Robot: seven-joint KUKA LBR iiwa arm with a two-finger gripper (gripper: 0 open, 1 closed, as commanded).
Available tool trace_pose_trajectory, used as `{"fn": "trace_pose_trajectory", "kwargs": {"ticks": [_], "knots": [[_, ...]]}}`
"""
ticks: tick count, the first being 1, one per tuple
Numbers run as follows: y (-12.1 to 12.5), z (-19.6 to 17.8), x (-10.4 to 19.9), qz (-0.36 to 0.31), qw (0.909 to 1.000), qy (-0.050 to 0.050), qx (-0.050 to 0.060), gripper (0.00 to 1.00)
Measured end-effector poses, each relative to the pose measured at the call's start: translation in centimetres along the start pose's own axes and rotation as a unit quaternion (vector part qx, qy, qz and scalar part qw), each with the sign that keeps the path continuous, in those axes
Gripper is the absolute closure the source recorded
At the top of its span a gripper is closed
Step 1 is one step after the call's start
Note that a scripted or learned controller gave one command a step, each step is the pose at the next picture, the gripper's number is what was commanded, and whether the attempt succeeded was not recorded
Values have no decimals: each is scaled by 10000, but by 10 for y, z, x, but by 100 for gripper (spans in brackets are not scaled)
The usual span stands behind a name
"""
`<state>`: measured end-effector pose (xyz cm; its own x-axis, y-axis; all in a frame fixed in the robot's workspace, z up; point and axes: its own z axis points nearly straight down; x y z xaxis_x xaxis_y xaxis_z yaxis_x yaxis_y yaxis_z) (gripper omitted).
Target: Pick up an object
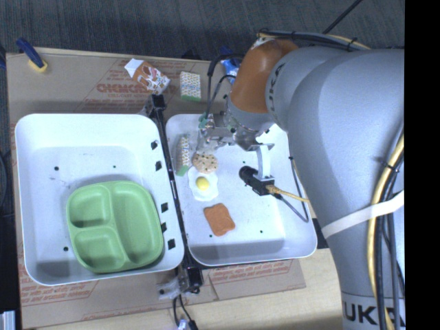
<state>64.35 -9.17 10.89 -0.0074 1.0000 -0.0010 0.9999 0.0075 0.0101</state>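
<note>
I'm seeing the gripper (208, 137) hovering over a round speckled cracker (205, 161) beside a glossy fried egg (203, 185); jaw state unclear.

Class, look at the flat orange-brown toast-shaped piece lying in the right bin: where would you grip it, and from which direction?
Grip the flat orange-brown toast-shaped piece across its two longer edges, coming straight down from above. It lies flat on the right white bin floor, apart from the fried-egg toy, so its sides look free for the jaws.
</note>
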Motion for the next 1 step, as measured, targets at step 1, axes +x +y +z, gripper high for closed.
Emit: {"fn": "trace_pose_trajectory", "kwargs": {"ticks": [1], "knots": [[-32,-85,56,4,10000,11,54,100]]}}
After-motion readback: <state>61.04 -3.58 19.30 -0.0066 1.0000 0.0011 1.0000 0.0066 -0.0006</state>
